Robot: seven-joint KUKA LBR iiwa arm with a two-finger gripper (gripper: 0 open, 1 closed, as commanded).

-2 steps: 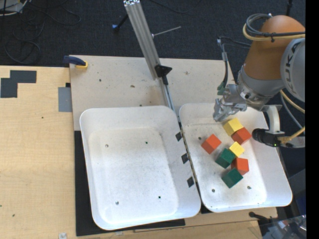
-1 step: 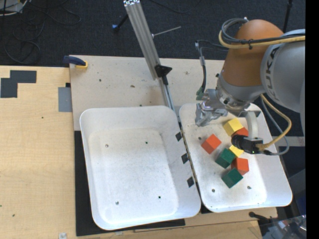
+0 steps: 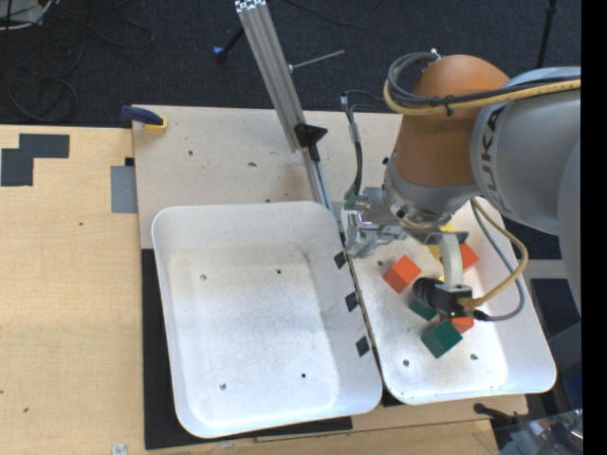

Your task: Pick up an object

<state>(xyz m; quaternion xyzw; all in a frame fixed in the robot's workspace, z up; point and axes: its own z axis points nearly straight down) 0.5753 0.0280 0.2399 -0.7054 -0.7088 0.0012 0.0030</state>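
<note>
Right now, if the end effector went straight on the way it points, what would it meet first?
Probably the right bin, near its left rim beside the orange block; depth unclear.

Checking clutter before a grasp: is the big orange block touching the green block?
Apart. The camera view shows the big orange block up-picture of the green block in the right bin, a plain gap between them.
</note>
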